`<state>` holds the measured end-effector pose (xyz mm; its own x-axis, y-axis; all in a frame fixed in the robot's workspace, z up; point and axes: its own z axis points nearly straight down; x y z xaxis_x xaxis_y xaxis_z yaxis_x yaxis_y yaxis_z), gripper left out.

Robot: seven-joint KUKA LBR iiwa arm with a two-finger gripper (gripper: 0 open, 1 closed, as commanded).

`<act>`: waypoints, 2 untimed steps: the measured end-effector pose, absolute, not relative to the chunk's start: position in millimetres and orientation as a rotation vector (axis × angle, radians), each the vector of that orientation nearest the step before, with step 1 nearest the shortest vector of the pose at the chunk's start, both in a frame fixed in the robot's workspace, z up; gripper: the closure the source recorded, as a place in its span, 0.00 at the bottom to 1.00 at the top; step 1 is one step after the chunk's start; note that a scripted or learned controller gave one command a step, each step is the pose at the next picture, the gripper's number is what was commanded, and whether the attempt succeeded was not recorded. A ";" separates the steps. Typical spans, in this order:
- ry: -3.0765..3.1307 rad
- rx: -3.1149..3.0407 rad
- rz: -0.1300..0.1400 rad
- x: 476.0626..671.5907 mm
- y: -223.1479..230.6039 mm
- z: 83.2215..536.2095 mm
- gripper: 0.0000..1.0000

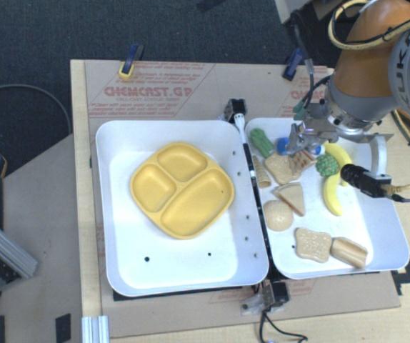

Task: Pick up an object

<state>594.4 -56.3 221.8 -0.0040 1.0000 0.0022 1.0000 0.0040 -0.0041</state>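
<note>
Toast [279,168] sat at the back of the right bin [394,252], right under the tool [301,148], and looked like the likeliest target; the task named no specific object.

Camera view: tool was low over a tight cluster. Pickle [261,141] was just to its left, a blue piece [283,146] touching or nearly so, broccoli [326,166] and banana [333,181] just to its right. Couldn't tell whether the fingers were apart or together; wrist and cabling hid them. Nothing was visibly between them, so no grasp confirmed.

Risks as I judged them:
- Crowding. Fingers coming down there could have landed on two items at once, or wedged on an edge and pushed things aside instead of closing on one.
- Toast lay flat. A flat piece gives little to pinch from above, so a slip-out on lift was likely.
- The wedge [291,197] and roll [278,215] were close in front; a shove could have stacked pieces on them.
- Bin wall and the divider [251,174] were near the cluster, so an offset descent could have clipped them.

Cracker [313,244] and loaf [349,251] at the front were better spaced, an easier pick. Left bin [119,263] held a yellow tray [182,189], well apart from the action.
</note>
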 end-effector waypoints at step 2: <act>-2.224 -2.212 0.003 560.2 49.9 215.2 1.00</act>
